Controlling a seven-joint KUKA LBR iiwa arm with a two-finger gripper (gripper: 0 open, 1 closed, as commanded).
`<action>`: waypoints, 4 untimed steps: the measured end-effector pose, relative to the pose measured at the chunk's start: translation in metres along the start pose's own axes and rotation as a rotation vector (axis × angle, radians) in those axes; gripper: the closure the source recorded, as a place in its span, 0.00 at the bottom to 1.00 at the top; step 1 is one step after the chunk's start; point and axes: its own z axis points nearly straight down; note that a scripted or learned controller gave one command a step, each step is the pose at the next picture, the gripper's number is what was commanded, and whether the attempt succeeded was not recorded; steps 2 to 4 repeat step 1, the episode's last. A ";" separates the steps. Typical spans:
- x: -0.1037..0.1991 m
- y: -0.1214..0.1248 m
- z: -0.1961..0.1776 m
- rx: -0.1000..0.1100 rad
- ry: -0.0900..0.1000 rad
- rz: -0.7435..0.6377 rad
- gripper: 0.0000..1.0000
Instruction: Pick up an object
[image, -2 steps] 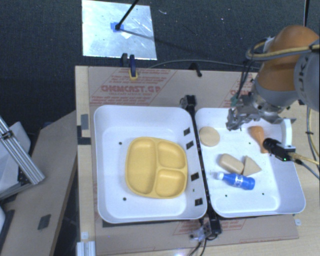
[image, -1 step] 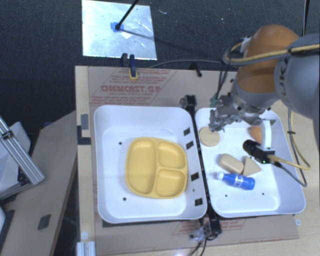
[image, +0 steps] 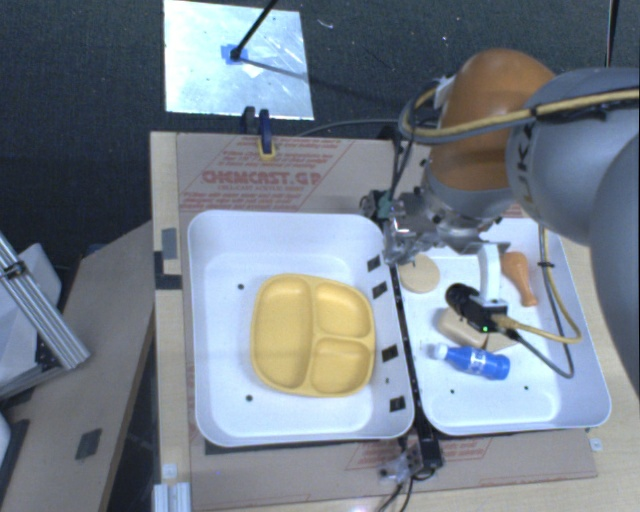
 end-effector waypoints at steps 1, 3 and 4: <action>0.041 -0.010 0.009 0.000 -0.001 0.003 1.00; 0.041 -0.010 0.009 0.000 -0.001 0.003 1.00; 0.041 -0.010 0.009 0.000 -0.001 0.003 1.00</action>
